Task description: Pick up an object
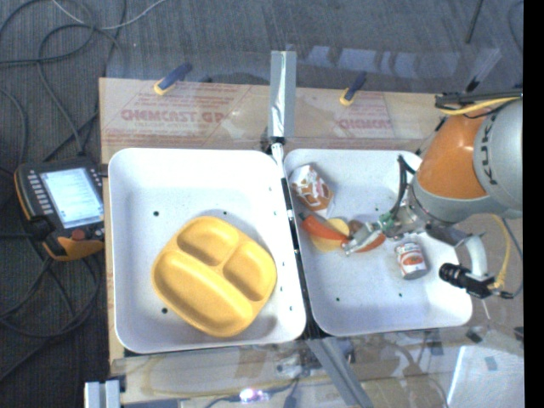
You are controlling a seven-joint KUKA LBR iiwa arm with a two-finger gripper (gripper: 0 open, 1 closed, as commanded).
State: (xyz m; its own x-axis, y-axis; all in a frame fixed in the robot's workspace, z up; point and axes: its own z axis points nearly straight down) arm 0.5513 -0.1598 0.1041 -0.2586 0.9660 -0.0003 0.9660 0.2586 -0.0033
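Note:
In the right bin (382, 313) my gripper (364, 235) is low among a small cluster of objects near the bin's middle. An orange-red curved piece (319, 226) and a yellow piece (338, 226) lie just left of the gripper. A red and pale piece (367, 244) sits right under its tip, touching or nearly touching it. To the right of the gripper rests a small red and white can (411, 260). A crumpled orange and white packet (311, 188) lies at the bin's upper left.
The left bin (136, 185) holds a large yellow divided plate (215, 274). The arm's orange band (455, 164) hangs over the right bin's right edge. A metal divider post (280, 100) stands between the bins at the back. A handheld pendant (64, 198) lies left of the bench.

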